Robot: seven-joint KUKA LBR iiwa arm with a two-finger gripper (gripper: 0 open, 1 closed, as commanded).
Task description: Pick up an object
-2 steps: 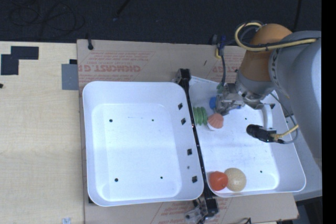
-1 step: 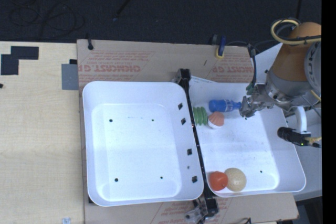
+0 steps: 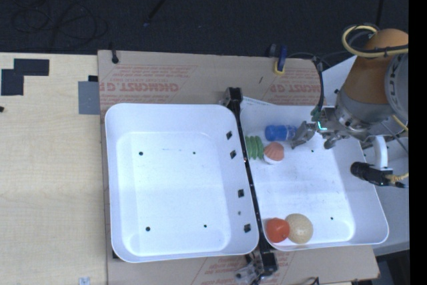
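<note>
My gripper (image 3: pixel 316 137) hovers over the upper part of the right bin (image 3: pixel 363 210), its fingers spread with nothing between them. Just left of it lies a blue cylinder-like object (image 3: pixel 277 133). Below that sits a small orange-and-white object (image 3: pixel 274 153), touching a green ridged object (image 3: pixel 254 147) by the bin's left wall. At the bin's front edge a red object (image 3: pixel 277 230) rests against a beige ball (image 3: pixel 300 228). The grey arm with its orange band (image 3: pixel 373 77) comes in from the right.
The left bin (image 3: pixel 120 143) stands beside the right one, with a black divider strip (image 3: pixel 243 163) between them. Both sit on a cardboard sheet (image 3: pixel 173 80). A black cable end (image 3: pixel 373 173) hangs off the wrist over the right bin's edge.
</note>
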